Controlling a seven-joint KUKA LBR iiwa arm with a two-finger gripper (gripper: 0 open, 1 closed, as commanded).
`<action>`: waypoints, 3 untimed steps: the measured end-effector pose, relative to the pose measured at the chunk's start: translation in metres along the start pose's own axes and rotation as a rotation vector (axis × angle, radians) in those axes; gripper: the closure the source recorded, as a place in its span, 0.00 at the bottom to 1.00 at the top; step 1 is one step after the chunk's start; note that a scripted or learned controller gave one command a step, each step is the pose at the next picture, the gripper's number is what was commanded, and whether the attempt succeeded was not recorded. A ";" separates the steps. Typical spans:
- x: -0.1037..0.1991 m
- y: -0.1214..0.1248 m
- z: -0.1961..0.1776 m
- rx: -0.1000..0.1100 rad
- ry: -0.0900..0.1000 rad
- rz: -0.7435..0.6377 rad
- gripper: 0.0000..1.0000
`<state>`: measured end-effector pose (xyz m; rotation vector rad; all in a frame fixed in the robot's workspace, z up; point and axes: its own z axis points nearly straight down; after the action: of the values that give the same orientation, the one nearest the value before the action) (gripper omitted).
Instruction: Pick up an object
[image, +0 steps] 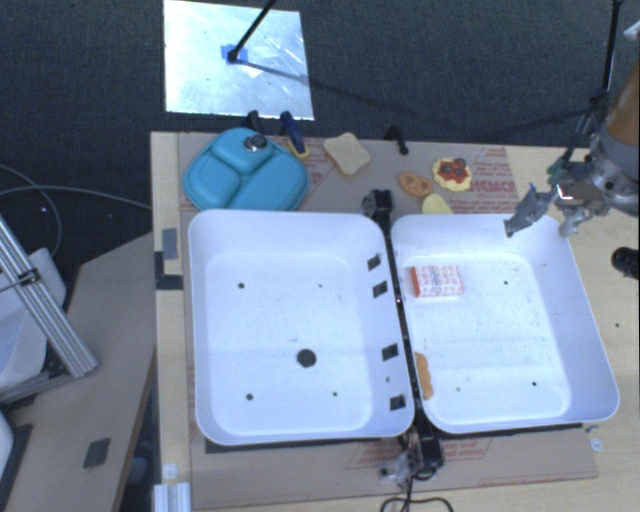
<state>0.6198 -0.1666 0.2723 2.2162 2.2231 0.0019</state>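
A red-and-white packet (436, 281) lies flat in the right bin (560, 400), near its left wall. A small orange piece (423, 375) rests against that same wall, lower down. A dark round disc (306, 358) sits on the floor of the left bin (220, 300). My gripper (540, 228) hangs above the right bin's far right corner, open, with nothing between its fingers. It is well to the right of the packet and higher up.
Behind the bins on the bench lie a blue sectioned dish (245, 172), a toast slice (347, 153), a cookie (415, 183), a small pizza (452, 172) and a yellow piece (436, 205). A foil sheet (238, 58) lies on the floor beyond.
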 end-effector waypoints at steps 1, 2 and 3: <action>0.068 0.049 0.128 0.007 0.005 -0.008 0.00; -0.004 0.048 0.190 0.000 0.000 0.005 0.00; 0.028 -0.007 0.184 -0.007 -0.002 0.001 0.00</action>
<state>0.6128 -0.1387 0.0881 2.2128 2.2177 0.0071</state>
